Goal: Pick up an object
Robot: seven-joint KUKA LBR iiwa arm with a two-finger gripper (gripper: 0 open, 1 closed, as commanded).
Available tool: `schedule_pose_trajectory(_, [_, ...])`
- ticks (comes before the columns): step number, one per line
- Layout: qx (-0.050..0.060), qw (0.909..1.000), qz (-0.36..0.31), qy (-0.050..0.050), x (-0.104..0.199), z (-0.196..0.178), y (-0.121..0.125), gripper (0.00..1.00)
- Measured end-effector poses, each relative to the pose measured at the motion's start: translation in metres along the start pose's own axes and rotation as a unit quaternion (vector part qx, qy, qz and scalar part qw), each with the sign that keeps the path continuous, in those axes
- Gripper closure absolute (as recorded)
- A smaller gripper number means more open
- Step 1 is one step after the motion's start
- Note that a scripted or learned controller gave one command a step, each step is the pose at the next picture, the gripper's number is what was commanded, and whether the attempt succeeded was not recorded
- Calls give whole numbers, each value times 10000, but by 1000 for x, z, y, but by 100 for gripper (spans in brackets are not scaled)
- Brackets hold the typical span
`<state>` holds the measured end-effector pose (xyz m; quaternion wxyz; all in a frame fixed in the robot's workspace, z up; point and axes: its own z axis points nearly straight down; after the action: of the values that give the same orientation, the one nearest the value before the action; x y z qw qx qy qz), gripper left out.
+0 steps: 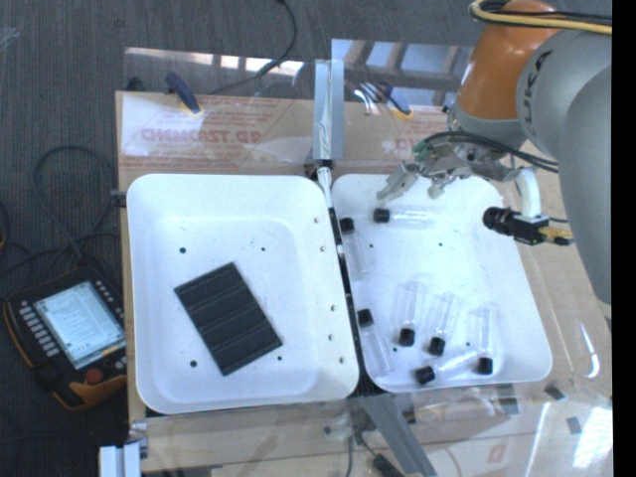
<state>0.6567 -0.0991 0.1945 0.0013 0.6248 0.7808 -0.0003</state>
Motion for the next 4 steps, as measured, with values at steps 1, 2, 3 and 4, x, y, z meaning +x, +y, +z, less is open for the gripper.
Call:
schedule_pose_trajectory(1, [-5, 9992, -404, -12, -12, 106, 10, 0])
schedule_pose_trajectory(2, [-40, 9991, -413, -42, -12, 94, 13, 100])
schedule_pose_trajectory(3, [-27, 9991, -414, -36, -11, 95, 12, 0])
schedule_pose_trajectory(4, [-49, 9969, -786, -44, -6, 105, -3, 0])
